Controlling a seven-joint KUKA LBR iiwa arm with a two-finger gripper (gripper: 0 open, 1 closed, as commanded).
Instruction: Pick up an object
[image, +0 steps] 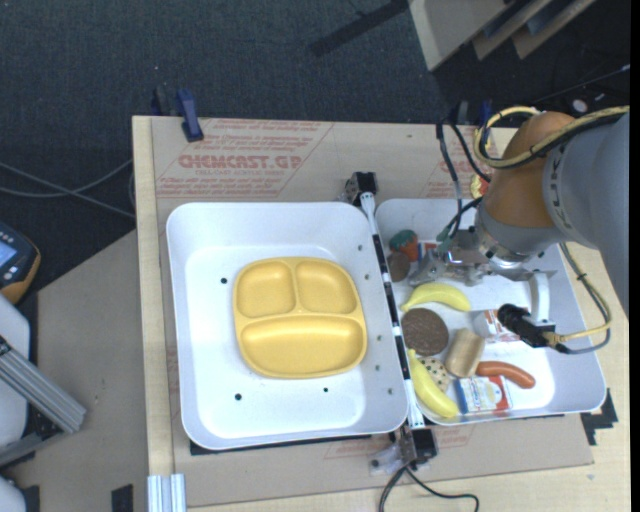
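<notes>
The right bin (575, 385) holds several toy foods. A yellow banana (437, 296) lies near its middle, with a brown round disc (424, 330) just below it. A tan roll (463, 353), a red sausage (505, 374), a small carton (480, 396) and a second banana (430, 385) lie nearer the front. A teal piece (403, 240) and a brown piece (398, 266) sit by the bin's left wall. My gripper (432, 262) hangs low in the bin's back left part, just above the upper banana and right of the brown piece. I see nothing held in it.
The left bin (200, 250) carries a yellow divided plate (298, 316). The arm's grey body and orange band (520, 190) cover the back right of the right bin. A black plug with a cable (520, 322) hangs over the bin's right half.
</notes>
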